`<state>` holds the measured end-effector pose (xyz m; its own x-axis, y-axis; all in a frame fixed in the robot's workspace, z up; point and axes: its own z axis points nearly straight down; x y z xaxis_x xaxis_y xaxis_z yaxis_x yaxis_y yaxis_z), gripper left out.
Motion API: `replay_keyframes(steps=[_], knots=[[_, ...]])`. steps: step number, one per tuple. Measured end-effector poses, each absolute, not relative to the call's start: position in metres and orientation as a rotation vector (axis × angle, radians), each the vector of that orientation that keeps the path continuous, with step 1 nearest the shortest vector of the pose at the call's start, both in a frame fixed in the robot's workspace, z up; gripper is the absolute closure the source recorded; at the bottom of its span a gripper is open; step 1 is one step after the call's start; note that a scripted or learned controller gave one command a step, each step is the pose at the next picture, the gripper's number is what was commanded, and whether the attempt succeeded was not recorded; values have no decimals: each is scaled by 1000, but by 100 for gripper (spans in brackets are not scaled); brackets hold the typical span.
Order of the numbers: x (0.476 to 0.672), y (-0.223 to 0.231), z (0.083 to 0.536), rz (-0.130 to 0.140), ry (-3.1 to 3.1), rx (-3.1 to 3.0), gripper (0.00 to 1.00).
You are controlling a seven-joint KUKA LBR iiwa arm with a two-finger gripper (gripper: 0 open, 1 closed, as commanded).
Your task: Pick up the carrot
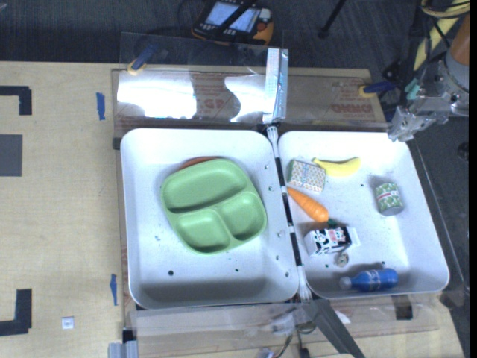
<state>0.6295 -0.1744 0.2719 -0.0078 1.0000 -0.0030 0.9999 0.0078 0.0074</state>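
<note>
**Carrot waits by the divider, arm parked off the far corner**

The carrot [308,204] lies in the right bin [425,237], close against the wall shared with the left bin [141,200], its thick end pointing to about ten o'clock and its tip to four. It is hemmed in: a patterned packet [306,175] sits just beyond it at twelve o'clock, nearly touching, and a black-and-white carton [329,239] lies just past its tip at five o'clock. The banana [337,167] rests further off at one o'clock, the small can [387,198] well apart at three, and the blue bottle [370,280] near the bin's front edge at six.

The gripper [406,121] hangs over the right bin's far corner, at roughly two o'clock from the carrot and well apart from it. Its end is too small and blurred to read, so I cannot tell how it is set, and nothing shows in its grasp.

The open room lies on the carrot's three o'clock side, where the bin floor is bare. A descent probably works best closing across the carrot's middle, since the divider and the neighbours crowd both ends. The green tray [214,205] in the left bin plays no part.
</note>
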Motion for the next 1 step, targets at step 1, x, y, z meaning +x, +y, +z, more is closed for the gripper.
replay_keyframes(steps=[1], knots=[[629,-174,272,5,2225,2208,0]])
